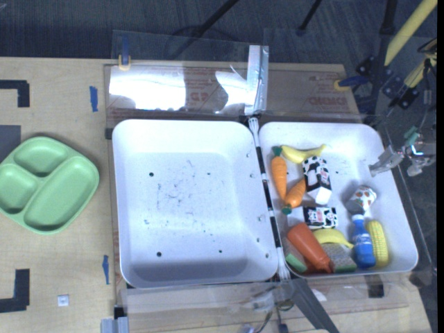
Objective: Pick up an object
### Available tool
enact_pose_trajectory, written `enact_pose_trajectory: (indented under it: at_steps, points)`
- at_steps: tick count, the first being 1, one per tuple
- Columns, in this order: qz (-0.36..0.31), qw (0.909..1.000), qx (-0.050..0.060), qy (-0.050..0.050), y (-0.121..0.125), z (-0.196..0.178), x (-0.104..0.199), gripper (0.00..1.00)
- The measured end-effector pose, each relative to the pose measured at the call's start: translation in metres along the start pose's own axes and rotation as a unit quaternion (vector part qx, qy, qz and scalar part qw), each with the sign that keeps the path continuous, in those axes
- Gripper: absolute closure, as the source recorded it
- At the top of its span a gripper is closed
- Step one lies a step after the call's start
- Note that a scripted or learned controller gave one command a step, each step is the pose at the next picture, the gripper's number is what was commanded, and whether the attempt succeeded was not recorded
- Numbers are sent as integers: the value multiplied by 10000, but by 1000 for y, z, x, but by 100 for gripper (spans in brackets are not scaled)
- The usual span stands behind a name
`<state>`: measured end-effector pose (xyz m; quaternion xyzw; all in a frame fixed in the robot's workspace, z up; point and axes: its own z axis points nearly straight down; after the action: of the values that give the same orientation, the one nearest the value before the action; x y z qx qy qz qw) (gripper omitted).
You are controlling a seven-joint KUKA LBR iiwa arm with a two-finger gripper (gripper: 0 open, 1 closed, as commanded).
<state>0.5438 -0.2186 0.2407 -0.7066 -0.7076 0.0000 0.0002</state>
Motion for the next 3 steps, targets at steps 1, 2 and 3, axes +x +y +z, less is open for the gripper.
enact_pose_trajectory:
  at_steps: [1, 2, 3]
  points:
    - [-116, 9999, -13, -9, -6, -10, -4, 0]
    - [183, 9998, -11, -10, 29, -122, -4, 0]
    - [879, 9961, 1, 0, -25, 9, 9, 0]
